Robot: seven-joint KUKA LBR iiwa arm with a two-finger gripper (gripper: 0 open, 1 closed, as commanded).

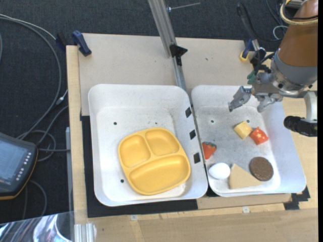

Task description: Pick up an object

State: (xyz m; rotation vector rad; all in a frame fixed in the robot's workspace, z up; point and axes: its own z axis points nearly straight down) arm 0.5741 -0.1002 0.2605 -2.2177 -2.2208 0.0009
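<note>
- The gripper (251, 101) hangs over the far part of the right bin (285, 150), its two fingers (238, 100) spread apart with nothing between them (released, in short).
- Above it, the grey arm (298, 39) with its orange band comes in from the right side of the camera view.
- Just in front of the gripper, on the bin floor, lie a small yellow block (243, 130) and a red block (259, 135), the two touching or nearly so.
- Nearer the front edge of that bin sits a round brown cookie-like disc (261, 168), and just left of it a tan wedge (243, 178) with its point towards the back.
- A white egg-shaped piece (219, 171) lies beside the wedge, touching or almost touching it.
- A red toy with a green top (209, 148) (perhaps a strawberry or pepper; too small to tell) rests near the bin's left wall.
- The left bin (101, 105) holds a yellow divided plate (154, 160) with three compartments, placed towards its front right.
- Both bins rest side by side on the light wooden desk (126, 59), with a metal rail (162, 19) running down between them from the back.
- A blue clamp (81, 43) grips the desk's far left corner, and a dark handheld pendant (15, 163) lies off the desk at the left.
</note>
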